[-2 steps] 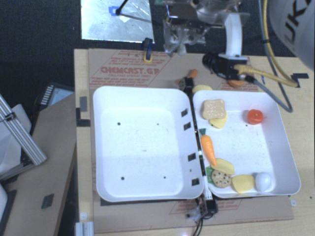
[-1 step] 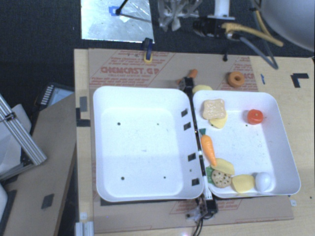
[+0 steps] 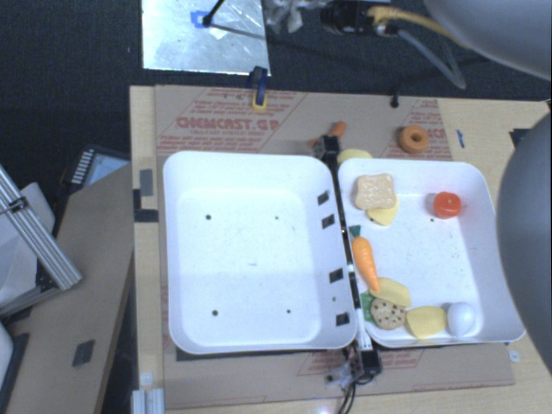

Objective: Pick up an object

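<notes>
Nearest, along the front wall of the right-hand white plastic bin (image 3: 486, 198): a white egg-shaped ball (image 3: 461, 318) touching a pale yellow rounded chunk (image 3: 425, 322), then a brown speckled biscuit (image 3: 387, 315) tucked under another yellow piece (image 3: 391, 290). Too crowded for a clean first try; likely to nudge a neighbour or catch two at once.

Better to choose something standing alone. Further in, a small orange plastic carrot (image 3: 366, 263) lying lengthwise just beside the wall shared by the bins, so little room on that side. Beyond it, a tan slice of toy bread (image 3: 375, 191) resting partly on a yellow wedge (image 3: 383, 215): flat and stacked, hard to get under.

Best candidate by this reading: the round red toy tomato (image 3: 446, 203), well apart from everything, with bare floor all round. Come straight down over its middle, close evenly, lift vertically and clear the rim before swinging away.

Plenty of open floor in the left-hand white bin (image 3: 185, 257) for travel. On the cardboard past the bins, a brown ring doughnut (image 3: 414, 139).

Farthest, at the top of the view, the blurred gripper (image 3: 293, 9), high above the bench and well away from both bins; state cannot be told, nothing seen in its grasp. Mind the grey arm (image 3: 528, 231) hanging over the right rim.
</notes>
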Controlling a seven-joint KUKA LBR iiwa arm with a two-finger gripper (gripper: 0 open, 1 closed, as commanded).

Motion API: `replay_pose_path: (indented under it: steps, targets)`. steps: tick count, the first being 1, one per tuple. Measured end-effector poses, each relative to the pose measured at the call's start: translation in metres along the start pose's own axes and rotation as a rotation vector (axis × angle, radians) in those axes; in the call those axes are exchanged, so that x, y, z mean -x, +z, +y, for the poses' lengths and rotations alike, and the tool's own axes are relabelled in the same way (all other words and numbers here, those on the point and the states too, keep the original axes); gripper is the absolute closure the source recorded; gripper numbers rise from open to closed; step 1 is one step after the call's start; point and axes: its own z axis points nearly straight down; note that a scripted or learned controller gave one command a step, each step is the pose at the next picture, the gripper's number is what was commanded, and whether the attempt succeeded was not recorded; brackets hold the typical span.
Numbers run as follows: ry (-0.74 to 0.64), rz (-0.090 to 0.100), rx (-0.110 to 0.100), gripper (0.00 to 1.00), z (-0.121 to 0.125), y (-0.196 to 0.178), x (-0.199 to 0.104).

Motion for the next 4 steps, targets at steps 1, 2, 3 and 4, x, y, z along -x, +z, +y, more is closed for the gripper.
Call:
replay_pose_path:
  steps: [1, 2, 3, 4]
  targets:
    - [-0.001, 0.0, -0.001, 1.0, -0.001, -0.001, -0.019]
    - [0.005, -0.005, -0.018, 1.0, -0.003, 0.148, -0.017]
    - [-0.001, 0.006, 0.014, 1.0, -0.002, -0.004, -0.018]
    - [0.0, 0.0, -0.001, 1.0, -0.001, -0.001, -0.018]
